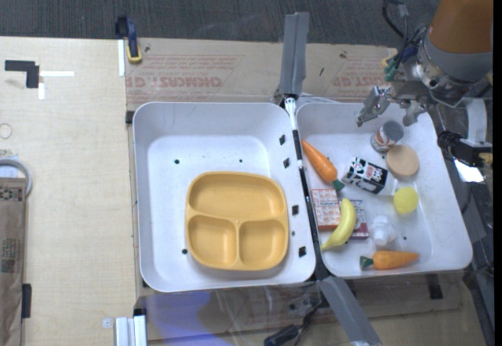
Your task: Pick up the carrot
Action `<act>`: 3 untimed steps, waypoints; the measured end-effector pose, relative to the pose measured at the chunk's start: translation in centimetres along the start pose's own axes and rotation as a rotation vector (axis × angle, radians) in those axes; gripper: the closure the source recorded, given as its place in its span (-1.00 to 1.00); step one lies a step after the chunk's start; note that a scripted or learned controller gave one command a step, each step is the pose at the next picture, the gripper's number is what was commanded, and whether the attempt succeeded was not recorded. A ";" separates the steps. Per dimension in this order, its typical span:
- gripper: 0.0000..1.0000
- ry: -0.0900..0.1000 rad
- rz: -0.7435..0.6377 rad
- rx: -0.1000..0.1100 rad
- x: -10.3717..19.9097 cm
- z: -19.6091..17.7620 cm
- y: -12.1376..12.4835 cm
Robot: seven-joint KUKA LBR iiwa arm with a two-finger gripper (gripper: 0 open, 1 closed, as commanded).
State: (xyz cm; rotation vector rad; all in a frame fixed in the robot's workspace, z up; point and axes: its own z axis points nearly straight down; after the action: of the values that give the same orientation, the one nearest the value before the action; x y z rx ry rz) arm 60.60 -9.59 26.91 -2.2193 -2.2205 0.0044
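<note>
Two carrots lie in the right bin. One orange carrot with a green tip rests slantwise against the bin's left wall. A second carrot lies flat near the front edge. My gripper hangs over the back of the right bin, up and to the right of the first carrot and well apart from both. Its fingers are spread open with nothing between them, just above a small can.
Also in the right bin are a banana, a red packet, a black-and-white carton, a tan round block, a yellow ball and a pale clear item. The left bin holds a yellow divided plate.
</note>
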 end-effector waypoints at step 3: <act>1.00 -0.001 -0.413 0.000 8.7 -2.4 -4.1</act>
State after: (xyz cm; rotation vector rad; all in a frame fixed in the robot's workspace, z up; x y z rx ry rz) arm 56.48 -0.91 29.32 -1.7171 -2.6282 0.0040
